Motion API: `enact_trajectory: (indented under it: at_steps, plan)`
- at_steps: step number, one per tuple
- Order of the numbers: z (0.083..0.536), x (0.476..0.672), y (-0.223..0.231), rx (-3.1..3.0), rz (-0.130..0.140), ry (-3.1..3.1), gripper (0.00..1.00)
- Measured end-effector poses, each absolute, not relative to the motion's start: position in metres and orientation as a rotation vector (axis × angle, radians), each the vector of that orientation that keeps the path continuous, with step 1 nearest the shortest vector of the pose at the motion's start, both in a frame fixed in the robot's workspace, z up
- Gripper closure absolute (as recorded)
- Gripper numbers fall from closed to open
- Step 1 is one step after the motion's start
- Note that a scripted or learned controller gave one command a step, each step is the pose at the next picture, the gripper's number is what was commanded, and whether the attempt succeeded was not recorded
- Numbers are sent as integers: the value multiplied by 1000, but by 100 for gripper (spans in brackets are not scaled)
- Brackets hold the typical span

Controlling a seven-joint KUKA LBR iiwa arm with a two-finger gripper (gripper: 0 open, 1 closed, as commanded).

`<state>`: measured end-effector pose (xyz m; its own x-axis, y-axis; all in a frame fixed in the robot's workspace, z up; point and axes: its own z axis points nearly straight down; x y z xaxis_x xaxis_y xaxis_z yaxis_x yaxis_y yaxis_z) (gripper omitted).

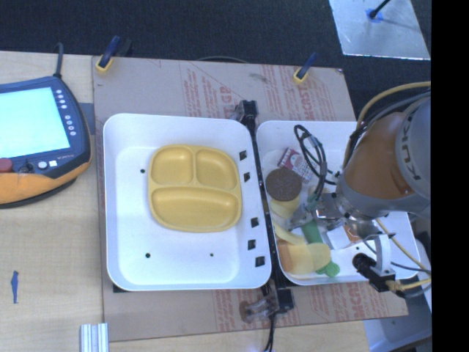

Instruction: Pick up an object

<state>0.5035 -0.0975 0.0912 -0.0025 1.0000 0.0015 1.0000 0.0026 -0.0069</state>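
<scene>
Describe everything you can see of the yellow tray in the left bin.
The tray is pale yellow, looks like matte plastic, and has rounded corners. Ridges divide it into three compartments: two small ones at the far side, one wide one at the near side. All look bare. It lies flat, right side up, on the floor of the left bin, a little towards the far side, apart from the walls.

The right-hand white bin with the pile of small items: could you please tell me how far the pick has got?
Done: the grey arm with the orange band has reached over the right-hand white bin, its gripper low among the clutter. In hand: nothing visibly lifted; the round brown disc and soft yellow pieces lie in the bin. Left: grasping and raising one. The yellow divided plate sits in the left white bin.
</scene>
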Motion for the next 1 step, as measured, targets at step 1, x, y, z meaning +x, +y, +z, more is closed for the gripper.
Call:
enact_trajectory:
  at_steps: [1]
  plan:
    - [93, 556, -125, -2217, 0, -2229, 0]
